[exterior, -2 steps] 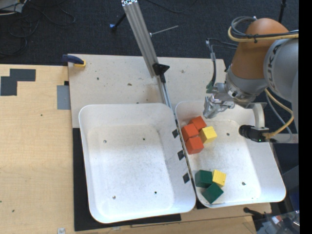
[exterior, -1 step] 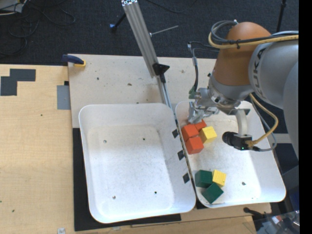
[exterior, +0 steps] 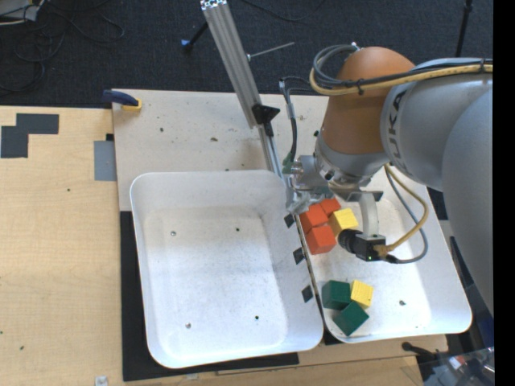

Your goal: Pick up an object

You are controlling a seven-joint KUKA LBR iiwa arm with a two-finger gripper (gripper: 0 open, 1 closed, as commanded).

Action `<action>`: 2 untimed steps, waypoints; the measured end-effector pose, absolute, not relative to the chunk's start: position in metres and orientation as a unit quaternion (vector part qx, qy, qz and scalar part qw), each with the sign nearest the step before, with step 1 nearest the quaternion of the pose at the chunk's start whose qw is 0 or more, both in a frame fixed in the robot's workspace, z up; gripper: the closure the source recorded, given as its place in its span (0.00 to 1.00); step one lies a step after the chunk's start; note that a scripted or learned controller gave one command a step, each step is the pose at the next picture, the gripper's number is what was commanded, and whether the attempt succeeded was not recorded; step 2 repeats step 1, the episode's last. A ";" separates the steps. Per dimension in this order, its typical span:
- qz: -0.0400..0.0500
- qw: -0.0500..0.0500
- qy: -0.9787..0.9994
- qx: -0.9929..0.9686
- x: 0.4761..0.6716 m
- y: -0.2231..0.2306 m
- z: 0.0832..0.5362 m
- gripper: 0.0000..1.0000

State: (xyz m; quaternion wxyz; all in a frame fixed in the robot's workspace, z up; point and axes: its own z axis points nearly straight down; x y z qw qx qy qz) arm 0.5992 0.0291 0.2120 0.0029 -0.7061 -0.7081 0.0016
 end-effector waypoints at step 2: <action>0.001 0.003 -0.709 -0.706 0.575 0.082 0.225 1.00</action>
